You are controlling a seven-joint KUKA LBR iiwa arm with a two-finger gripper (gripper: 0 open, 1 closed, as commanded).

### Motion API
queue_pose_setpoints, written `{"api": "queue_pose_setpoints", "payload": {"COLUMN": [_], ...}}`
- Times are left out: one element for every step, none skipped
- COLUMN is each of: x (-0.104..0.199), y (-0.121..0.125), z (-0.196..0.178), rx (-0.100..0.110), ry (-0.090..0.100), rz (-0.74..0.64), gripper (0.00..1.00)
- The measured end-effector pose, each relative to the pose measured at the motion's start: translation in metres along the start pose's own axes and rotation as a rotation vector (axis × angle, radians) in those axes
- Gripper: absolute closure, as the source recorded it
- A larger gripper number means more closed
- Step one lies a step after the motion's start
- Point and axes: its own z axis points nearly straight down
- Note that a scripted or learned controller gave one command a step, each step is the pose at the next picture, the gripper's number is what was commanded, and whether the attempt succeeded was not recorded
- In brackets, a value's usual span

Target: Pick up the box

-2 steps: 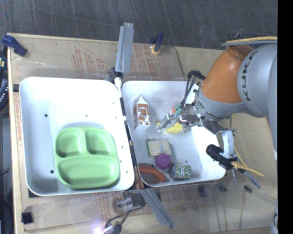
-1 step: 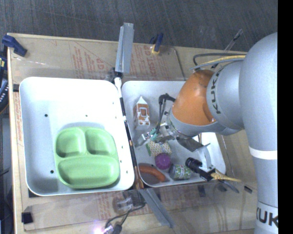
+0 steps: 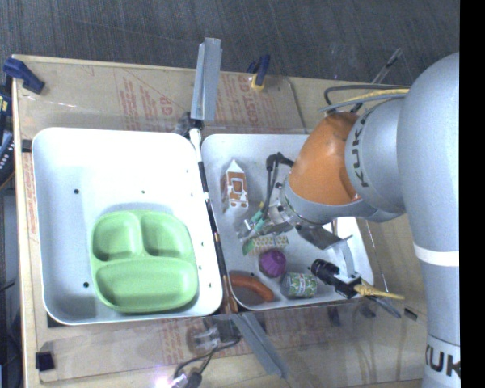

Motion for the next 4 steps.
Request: {"api": "queue_pose_setpoints", "payload": {"x": [0.030,-0.043,-0.043,-0.056], "y": [-0.039,-0.060,-0.060,-0.046], "z": [-0.122,-0.099,-0.099,-0.014], "rx": [0.006,0.007,0.007,-0.014], "ry": [0.005,0.007,0.006,-0.011], "rz": [0.056,-0.099,-0.099,-0.107], "gripper": [1.00,1.00,0.00,0.00]}}
